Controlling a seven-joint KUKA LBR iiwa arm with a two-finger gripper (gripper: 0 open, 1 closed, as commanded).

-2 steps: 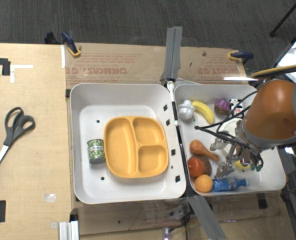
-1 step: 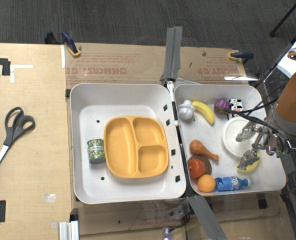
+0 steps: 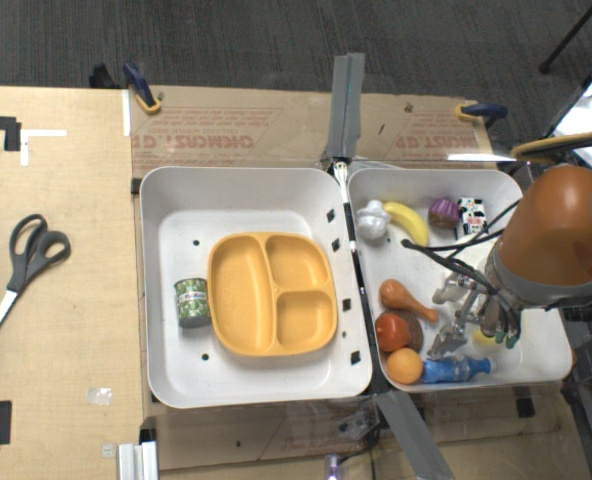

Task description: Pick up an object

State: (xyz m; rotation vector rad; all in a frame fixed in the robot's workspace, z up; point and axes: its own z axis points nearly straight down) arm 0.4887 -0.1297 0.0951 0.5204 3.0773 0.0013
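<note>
Hand (image 3: 463, 330) hangs low in my right bin (image 3: 536, 363), how wide I cannot tell, nothing visibly in it, so the pick seems undone; glossy plastic toys lie near: blue bottle (image 3: 454, 370) just below, round orange (image 3: 404, 366), curved banana (image 3: 408, 222).

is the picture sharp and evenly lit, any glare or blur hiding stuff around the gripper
In the camera view, light is even and soft: faint shadows beside the yellow divided plate, mild sheen on the left bin, no harsh glare. The scissors and banana read crisply. Near the gripper, metal parts and cables blend together, so its fingers are hard to make out.
</note>
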